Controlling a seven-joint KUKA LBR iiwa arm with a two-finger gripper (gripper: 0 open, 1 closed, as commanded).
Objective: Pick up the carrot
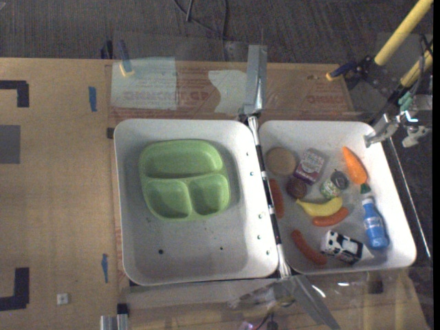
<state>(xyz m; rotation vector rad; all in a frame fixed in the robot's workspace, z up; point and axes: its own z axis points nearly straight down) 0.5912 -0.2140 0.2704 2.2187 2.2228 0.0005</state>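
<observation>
Dark carpet is showing along the top, and below it a tan bench [55,205] is carrying two shallow white bins side by side, with blue tape marks sitting on its left part.

Sitting on the left, the left bin [192,263] is holding a green divided tray [184,188], which is lying toward the bin's upper left, well apart from the lower wall.

Moving right, the right bin [397,253] is holding a scatter of toy food. A red sausage [276,196] is lying along its left wall, with a round brown patty [280,160] above it. A small purple carton [313,166] is sitting just beside the patty. A yellow banana [321,207] is lying near the middle, touching an orange-red sausage [332,217] below it. Another red sausage [308,247] is lying near the lower wall, beside a black-and-white carton [342,246]. A blue bottle [373,222] is lying toward the right wall.

The carrot [355,165] is lying tilted in the upper right part of this bin, apart from the other pieces.

At the far right, the gripper [385,129] is hanging over the bin's upper right corner, near the carrot but not touching it. Whether its jaws are spread or pressed together, I cannot tell.
</observation>
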